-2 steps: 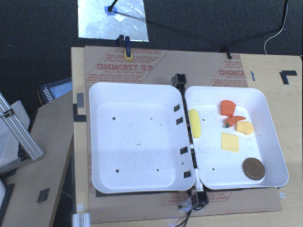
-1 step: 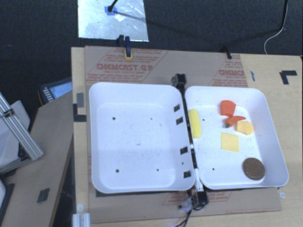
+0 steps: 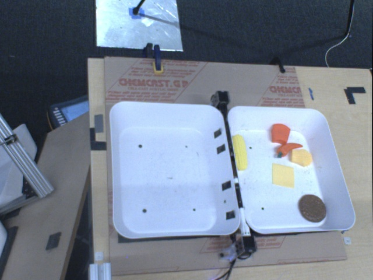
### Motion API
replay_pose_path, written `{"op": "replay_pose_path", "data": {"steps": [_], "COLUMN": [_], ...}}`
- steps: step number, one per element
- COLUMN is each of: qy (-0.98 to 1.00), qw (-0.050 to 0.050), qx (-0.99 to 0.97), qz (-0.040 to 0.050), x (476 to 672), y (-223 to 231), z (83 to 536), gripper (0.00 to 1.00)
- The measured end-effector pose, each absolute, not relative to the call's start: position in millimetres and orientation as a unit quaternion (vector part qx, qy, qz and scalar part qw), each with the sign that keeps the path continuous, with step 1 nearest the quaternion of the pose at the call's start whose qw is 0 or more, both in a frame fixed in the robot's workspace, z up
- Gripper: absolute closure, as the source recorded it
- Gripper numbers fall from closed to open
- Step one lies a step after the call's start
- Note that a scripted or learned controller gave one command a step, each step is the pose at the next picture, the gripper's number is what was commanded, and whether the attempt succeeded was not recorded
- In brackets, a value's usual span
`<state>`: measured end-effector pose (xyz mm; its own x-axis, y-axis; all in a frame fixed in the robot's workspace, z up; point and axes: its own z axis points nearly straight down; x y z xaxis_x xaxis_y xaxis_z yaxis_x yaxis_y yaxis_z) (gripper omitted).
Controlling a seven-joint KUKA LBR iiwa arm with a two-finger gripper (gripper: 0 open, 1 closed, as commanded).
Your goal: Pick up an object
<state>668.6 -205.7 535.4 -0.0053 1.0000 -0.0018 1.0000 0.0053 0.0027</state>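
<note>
The right bin holds several small objects. A yellow corn cob lies along its left wall. An orange piece sits near the far side, with a small orange carrot-like item just below it. Beside that is a yellow-orange block. A flat yellow square lies in the middle. A brown round disc rests near the front right corner.
The left bin stands beside the right one, joined by black clips along the middle seam. Both sit on a cardboard sheet. A metal plate lies beyond the bench, and an aluminium rail slants at the left.
</note>
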Motion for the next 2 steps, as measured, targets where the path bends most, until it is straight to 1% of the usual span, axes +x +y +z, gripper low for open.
{"op": "replay_pose_path", "data": {"steps": [2], "qy": [0.709], "qw": [0.002], "qx": [0.705], "qz": [0.0004], "x": [668.6], "y": [-205.7], "z": [535.4], "gripper": [1.00]}}
